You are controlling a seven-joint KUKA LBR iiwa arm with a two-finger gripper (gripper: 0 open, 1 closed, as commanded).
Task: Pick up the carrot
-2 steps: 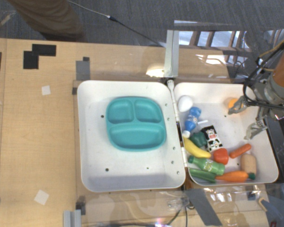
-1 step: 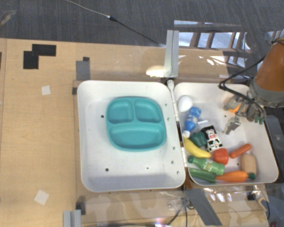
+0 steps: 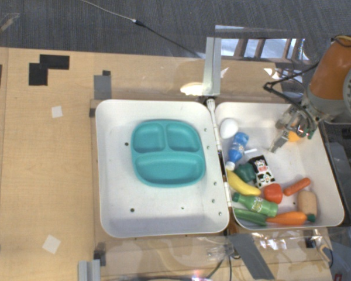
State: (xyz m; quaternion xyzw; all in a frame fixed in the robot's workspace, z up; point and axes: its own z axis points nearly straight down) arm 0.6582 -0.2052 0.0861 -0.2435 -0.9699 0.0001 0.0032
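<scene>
Left bin (image 3: 114, 215): white, holding a teal divided tray (image 3: 167, 152).
Right bin (image 3: 324, 163): white, crowded along its left and near sides.
Egg (image 3: 228, 127): white, by the dividing wall.
Blue bottle (image 3: 238, 147): just below the egg.
Banana (image 3: 241, 184): yellow, beside a green bottle (image 3: 255, 205).
Worktop (image 3: 41, 174): pale wood.

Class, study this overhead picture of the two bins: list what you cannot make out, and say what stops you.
- Gripper, camera view: too small and blurred to tell whether it grips the small orange bit at its tip.
- Carrot: its leafy end is hidden among the green bottle and other toys.
- Arm: cut off by the right edge.
- Cow-patterned carton: print too small to read.
</scene>
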